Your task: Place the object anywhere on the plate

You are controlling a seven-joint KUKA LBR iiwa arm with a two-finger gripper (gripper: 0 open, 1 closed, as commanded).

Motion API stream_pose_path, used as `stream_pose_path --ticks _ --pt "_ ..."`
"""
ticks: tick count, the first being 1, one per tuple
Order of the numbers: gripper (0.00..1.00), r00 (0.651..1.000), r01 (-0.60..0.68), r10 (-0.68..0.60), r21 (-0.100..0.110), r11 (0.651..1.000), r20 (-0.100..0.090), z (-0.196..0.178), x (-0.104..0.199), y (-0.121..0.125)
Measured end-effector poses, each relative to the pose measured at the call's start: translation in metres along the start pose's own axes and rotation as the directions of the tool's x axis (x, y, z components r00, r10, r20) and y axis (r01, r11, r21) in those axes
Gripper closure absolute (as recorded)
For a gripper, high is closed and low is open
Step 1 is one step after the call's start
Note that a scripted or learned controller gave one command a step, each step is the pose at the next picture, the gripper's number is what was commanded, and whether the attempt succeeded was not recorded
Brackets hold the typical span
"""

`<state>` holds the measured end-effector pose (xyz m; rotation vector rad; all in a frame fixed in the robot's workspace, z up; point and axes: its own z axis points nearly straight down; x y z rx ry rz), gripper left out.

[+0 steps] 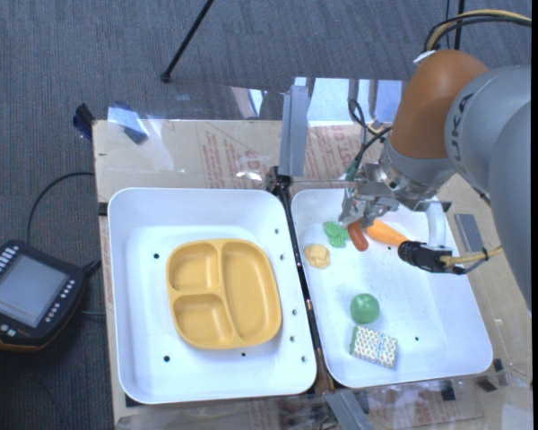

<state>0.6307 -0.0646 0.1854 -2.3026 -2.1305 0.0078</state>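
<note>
Two bins (125, 240); plate (223, 292) sits centered, rims apart.

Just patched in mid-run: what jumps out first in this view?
The yellow plate with three compartments sits in the left bin. Over the right bin, the pincer hangs low at the far end by a red and an orange piece and a green one. A green ball and patterned block lie nearer.
</note>
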Motion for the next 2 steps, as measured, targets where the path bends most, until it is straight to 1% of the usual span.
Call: stream_pose_path --ticks 1,2 --pt "0.0 1.0 0.0 0.0 0.0 1.0 0.0 0.0 0.0 0.0" --pt "0.0 0.909 -0.416 0.416 0.003 0.909 -0.001 0.001 -0.007 -0.025"
